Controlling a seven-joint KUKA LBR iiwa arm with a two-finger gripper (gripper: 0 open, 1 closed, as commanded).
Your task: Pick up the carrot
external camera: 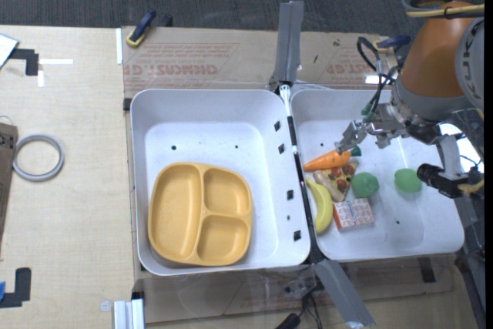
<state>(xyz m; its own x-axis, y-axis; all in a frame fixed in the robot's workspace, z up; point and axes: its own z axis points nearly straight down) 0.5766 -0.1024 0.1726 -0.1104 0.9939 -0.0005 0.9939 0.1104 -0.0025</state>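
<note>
Carrot [328, 160] (perhaps touching gripper [348, 141]) near divider [291, 158]

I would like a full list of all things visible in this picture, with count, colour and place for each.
bins: 2, white, side by side on bench
divided plate: 1, yellow, left bin
carrot: 1, orange, right bin, left side
banana: 1, yellow, right bin, left edge
pizza slice: 1, below carrot
green balls: 2, right bin
small box: 1, red-white, beside banana
tape roll: 1, grey, far left
claw: 1, above carrot's leafy end
arm: 1, grey-orange, right
</note>
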